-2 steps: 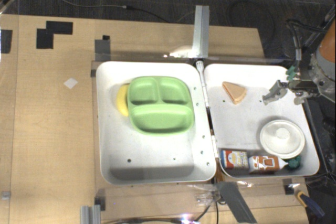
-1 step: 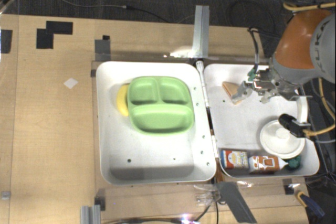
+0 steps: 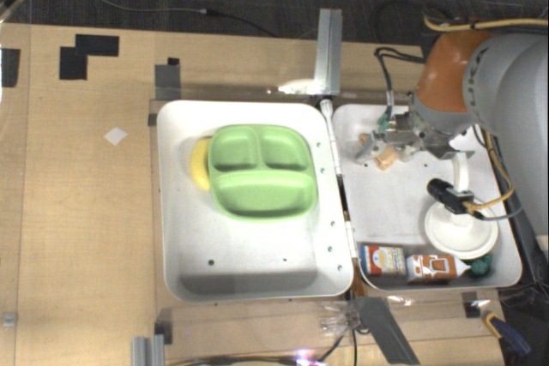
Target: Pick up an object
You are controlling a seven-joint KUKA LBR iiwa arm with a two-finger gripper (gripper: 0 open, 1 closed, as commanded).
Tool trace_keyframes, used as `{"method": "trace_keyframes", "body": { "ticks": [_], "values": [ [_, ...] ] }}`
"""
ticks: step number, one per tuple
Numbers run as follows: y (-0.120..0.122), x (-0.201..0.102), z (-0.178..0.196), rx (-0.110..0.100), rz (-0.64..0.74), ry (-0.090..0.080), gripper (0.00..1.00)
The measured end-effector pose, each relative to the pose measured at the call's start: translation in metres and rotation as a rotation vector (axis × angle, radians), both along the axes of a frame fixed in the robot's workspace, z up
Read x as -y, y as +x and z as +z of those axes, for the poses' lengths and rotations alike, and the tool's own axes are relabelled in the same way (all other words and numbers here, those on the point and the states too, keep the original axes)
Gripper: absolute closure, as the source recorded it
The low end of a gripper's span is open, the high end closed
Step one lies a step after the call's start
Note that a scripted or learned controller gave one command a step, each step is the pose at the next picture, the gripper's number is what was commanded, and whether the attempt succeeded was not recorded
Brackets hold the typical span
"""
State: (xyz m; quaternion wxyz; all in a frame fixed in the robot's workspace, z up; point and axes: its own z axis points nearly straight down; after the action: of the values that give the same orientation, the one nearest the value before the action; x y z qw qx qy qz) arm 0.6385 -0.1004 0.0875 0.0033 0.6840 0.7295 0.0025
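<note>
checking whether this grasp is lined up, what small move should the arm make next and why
Probably a short move down onto the small tan object. The gripper is at the upper left of the right bin, close against that object, while the white bowl and the carton lie well away, so nothing looks likely to get in the way.

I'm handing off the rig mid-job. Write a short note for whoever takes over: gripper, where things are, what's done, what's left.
Gripper: low in the back left corner of the right shallow white bin, right by a small tan block. No grasp can be confirmed.
Right bin also holds a round white bowl and an orange-and-white carton lying along the front wall.
Left shallow white bin: a green divided plastic plate, with a yellow object showing at its left edge.
Done: nothing visibly lifted.
Left: grasp one object and lift it clear.
</note>
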Motion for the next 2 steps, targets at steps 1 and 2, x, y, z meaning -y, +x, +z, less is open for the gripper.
{"method": "trace_keyframes", "body": {
  "ticks": [1, 2],
  "values": [
    [0.032, -0.007, 0.000, -0.001, 0.047, 0.000, 0.00],
    [0.035, -0.008, 0.013, 0.006, 0.051, -0.001, 1.00]
  ]
}}
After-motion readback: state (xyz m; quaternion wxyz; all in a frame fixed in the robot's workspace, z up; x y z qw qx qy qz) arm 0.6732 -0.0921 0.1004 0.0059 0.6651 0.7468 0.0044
